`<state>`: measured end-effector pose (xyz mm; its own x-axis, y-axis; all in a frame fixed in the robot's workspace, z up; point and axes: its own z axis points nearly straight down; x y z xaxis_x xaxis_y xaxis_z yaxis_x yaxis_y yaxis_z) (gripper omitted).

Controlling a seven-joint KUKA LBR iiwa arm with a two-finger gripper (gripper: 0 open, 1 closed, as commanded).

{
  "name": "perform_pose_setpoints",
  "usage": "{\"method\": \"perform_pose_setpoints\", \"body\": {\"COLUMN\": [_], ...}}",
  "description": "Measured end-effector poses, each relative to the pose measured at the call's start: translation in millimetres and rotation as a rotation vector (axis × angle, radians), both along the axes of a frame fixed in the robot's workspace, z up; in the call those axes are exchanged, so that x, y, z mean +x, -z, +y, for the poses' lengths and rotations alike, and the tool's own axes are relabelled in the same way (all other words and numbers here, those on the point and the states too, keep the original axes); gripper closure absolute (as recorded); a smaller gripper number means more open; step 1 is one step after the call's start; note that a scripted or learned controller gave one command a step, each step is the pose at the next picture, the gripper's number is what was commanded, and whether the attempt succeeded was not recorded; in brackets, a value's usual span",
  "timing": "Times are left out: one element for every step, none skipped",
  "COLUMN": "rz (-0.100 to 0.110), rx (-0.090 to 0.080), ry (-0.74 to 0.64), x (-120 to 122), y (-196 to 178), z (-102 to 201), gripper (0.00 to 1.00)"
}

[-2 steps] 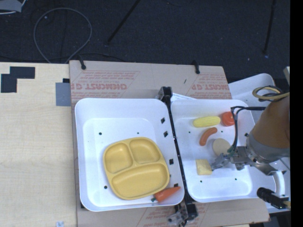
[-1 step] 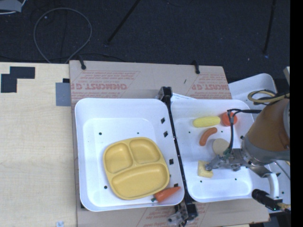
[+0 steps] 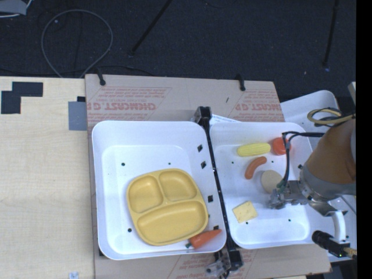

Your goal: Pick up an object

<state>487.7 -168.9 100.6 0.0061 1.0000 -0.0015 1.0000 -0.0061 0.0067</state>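
The right bin (image 3: 273,237) holds a yellow corn cob (image 3: 253,150), a red tomato-like piece (image 3: 278,146), an orange-red sausage (image 3: 254,167), a pale beige round piece (image 3: 269,181) and a yellow cheese square (image 3: 244,211). My gripper (image 3: 278,200) is down in this bin, just below and right of the beige piece and right of the cheese. Its fingertips are small and dark against the bin floor. Nothing shows between them.
The left bin (image 3: 110,156) holds a yellow divided plate (image 3: 167,206). A carrot (image 3: 204,239) lies at its lower right corner, against the divider between the bins. My grey arm with its orange band (image 3: 332,156) covers the right bin's right side.
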Motion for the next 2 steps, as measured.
{"method": "perform_pose_setpoints", "body": {"rz": [0.004, 0.004], "rx": [0.001, 0.001], "ry": [-0.008, -0.009], "x": [2.8, 7.1], "y": [-61.9, -113.4], "z": [4.2, 13.9], "gripper": [1.0, 1.0]}}
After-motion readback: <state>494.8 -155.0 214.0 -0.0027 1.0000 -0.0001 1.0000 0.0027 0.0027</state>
